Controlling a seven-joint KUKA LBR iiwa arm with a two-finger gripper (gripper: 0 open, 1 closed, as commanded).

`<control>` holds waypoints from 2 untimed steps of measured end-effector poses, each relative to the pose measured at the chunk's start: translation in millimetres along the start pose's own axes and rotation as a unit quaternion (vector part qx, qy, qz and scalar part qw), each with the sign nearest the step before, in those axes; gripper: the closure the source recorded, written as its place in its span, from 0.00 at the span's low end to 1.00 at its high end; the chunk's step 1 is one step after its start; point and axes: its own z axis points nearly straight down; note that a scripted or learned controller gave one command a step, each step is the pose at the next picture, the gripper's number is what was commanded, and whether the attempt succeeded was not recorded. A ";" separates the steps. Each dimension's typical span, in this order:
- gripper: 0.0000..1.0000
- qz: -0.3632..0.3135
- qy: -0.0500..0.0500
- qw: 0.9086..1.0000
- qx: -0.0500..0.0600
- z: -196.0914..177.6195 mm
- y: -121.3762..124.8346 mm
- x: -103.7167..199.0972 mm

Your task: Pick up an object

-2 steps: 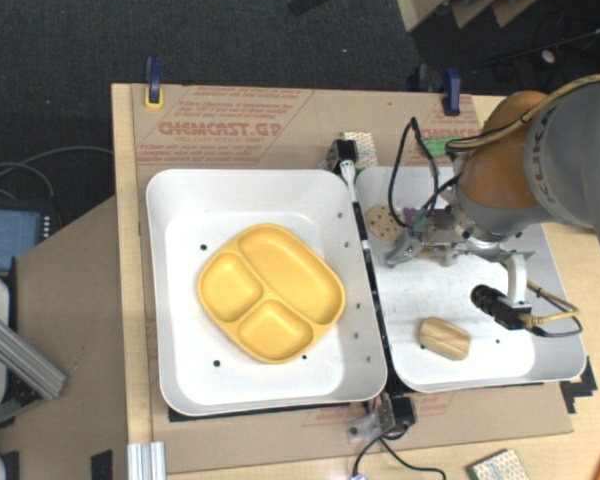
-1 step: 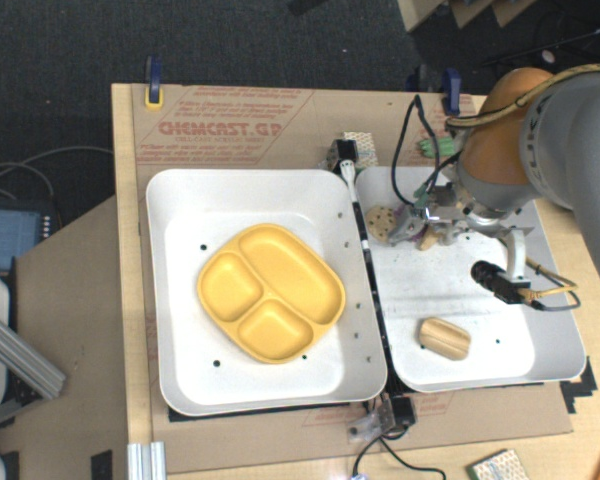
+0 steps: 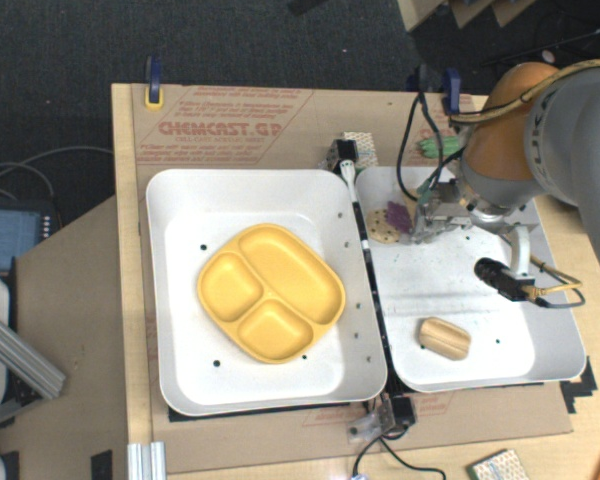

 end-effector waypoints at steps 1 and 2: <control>0.00 0.000 0.000 1.000 0.000 0.7 -0.2 0.1; 0.00 -0.002 0.004 1.000 0.011 10.1 44.0 4.5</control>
